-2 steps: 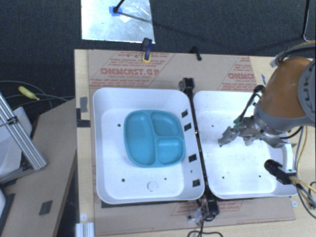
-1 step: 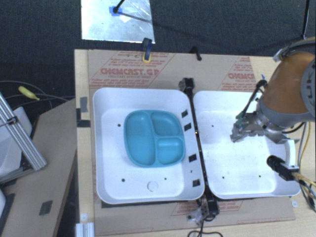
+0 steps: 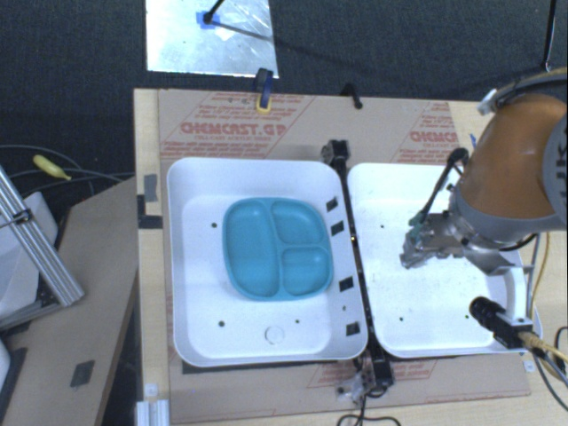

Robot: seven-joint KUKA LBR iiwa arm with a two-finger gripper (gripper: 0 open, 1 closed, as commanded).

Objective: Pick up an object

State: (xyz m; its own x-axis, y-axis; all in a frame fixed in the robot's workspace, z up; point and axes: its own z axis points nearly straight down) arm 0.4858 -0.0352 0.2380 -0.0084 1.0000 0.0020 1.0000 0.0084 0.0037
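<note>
A blue divided plate (image 3: 275,247) lies flat in the middle of the left white bin (image 3: 191,238). A small pale round thing (image 3: 274,334) rests near that bin's front edge. My gripper (image 3: 415,245) hangs low over the left-middle of the right white bin (image 3: 390,327), below the arm's orange band (image 3: 515,158). The arm's bulk hides the bin floor beneath it. I see nothing held under the gripper.
A black divider with clips (image 3: 346,238) runs between the two bins. A black cylindrical part (image 3: 493,318) sticks out by the right bin's front right corner. Brown cardboard (image 3: 240,127) lies under the bins, and a metal frame (image 3: 35,247) stands at the far left.
</note>
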